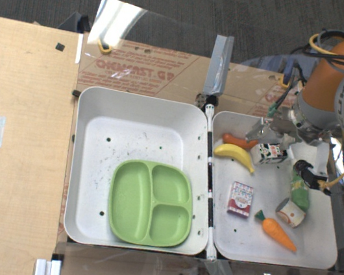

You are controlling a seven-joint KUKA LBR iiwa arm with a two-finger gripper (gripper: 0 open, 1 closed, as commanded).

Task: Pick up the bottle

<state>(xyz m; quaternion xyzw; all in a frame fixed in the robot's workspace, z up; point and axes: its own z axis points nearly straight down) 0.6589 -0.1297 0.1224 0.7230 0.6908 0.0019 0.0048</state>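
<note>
The bottle [297, 202] lies in the right bin [315, 258], near its right wall. It has a green body and a tan, round end that points toward the front. The arm's gripper [267, 132] hangs over the back of the right bin, just above a black-and-white carton [270, 153]. That puts it up and to the left of the bottle, well apart from it. Nothing shows between its fingers.
Also in the right bin are a banana [236, 155], a small orange piece [240, 141], a red box [240, 199] and a carrot [278, 233] beside the bottle. A green divided plate [150, 203] sits in the left bin [90, 152]. The arm's cables [323, 177] pass over the right wall.
</note>
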